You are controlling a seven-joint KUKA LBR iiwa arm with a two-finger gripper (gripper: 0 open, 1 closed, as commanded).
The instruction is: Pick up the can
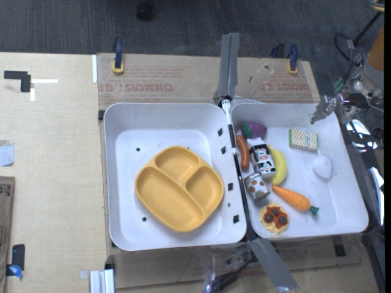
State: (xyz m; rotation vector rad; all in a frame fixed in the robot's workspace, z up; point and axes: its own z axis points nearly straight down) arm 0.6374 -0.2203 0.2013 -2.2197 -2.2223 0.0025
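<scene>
The can (257, 187) is small and silvery with a reddish label. It lies tilted in the right bin (351, 182), near that bin's left wall, between a black-and-white milk carton (261, 156) and a round pizza toy (275, 218). My gripper (323, 109) hangs over the bin's far right corner, well away from the can, up and to its right. Nothing shows in the gripper. The arm behind it leaves the view at the right edge.
Around the can in the right bin lie a banana (279, 165), a hot dog (244, 151), purple grapes (253, 129), a carrot (293, 198), a white egg (322, 167) and a speckled green block (303, 139). The left bin (119, 163) holds a yellow divided plate (179, 188).
</scene>
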